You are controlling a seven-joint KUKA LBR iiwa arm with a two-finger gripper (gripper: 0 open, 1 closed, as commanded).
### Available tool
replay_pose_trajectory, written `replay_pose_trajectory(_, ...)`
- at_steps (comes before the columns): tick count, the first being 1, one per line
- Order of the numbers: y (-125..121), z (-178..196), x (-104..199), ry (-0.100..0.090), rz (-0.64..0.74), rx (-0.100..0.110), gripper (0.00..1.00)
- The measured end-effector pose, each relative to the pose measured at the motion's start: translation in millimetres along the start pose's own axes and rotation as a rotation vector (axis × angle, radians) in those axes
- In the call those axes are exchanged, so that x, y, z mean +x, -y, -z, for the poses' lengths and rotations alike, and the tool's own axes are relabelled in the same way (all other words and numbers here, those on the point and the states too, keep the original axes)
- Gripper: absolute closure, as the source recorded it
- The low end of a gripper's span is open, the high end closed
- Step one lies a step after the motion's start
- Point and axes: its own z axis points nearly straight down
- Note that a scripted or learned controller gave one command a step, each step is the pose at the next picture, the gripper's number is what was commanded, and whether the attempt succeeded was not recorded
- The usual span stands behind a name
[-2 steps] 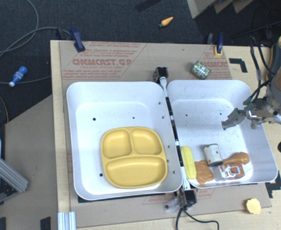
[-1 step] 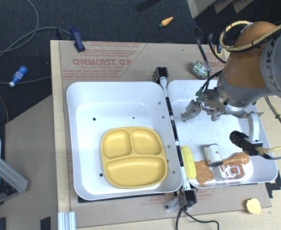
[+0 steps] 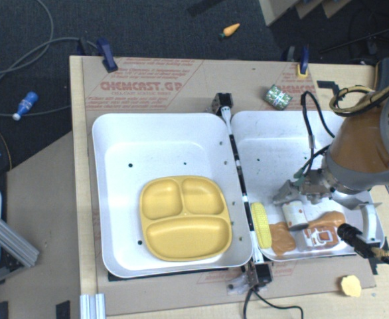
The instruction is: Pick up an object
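Two white bins [image 3: 115, 178] are sitting side by side — the gripper [image 3: 299, 208] is hovering low in the right one, its state unclear, just above a stiff, light-looking brown toy [image 3: 284, 239]; gripping across its middle seems best.

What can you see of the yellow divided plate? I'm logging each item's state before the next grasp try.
The yellow divided plate lies flat and right side up in the left bin, toward its near edge. It looks like matte moulded plastic, a rounded rectangle with three compartments: two small ones at the far side, one wide one nearer the camera. All three look bare. It rests on the bin floor; the gripper is not on it.
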Motion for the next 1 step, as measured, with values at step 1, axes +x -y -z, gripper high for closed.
replay_pose_trajectory(1, -22.8, -25.0, 20.1, -0.002, 0.011, -0.011, 0.00)
